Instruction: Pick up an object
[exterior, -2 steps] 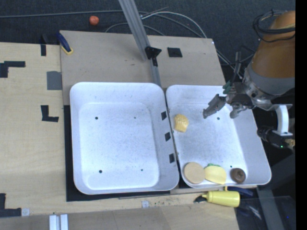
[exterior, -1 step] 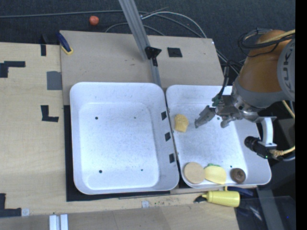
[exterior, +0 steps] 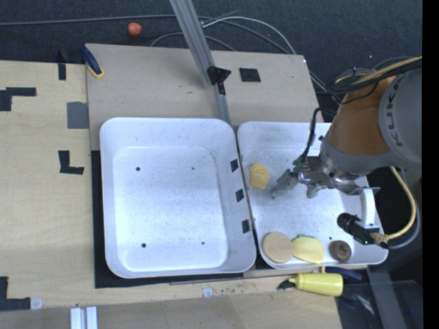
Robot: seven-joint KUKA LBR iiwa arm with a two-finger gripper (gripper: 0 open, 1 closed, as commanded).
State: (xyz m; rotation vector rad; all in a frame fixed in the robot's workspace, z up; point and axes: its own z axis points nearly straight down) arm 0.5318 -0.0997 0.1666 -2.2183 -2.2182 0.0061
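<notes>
- The KUKA arm (exterior: 374, 125) reaches in from three o'clock over the right bin (exterior: 274, 139), its gripper (exterior: 296, 185) hanging with fingers spread apart and nothing between them.
- Nearest candidate: a small yellow lump (exterior: 259, 176), lying just beside the gripper at its nine o'clock, close to the wall shared with the left bin (exterior: 116, 142).
- Three more pieces sit along the right bin's six o'clock edge: a tan disc (exterior: 277, 247), a yellow piece (exterior: 309, 249) touching it, and a small brown round object (exterior: 339, 251) a little apart.
- Risk one, as it looks from here: the left finger (exterior: 281, 184) is near the lump's side, so a descent from this spot could nudge it toward the wall rather than straddle it (a piece pressed against a rim gives a finger little room).
- Risk two: the lump looks rounded and possibly soft, so an off-centre close might squeeze it out sideways.
- Risk three: going for the bottom row instead, the disc and yellow piece touch, so the fingers could catch both or wedge between them.
- A yellow-handled tool (exterior: 319, 283) lies on the bench outside the bin at six o'clock, out of the way.
</notes>
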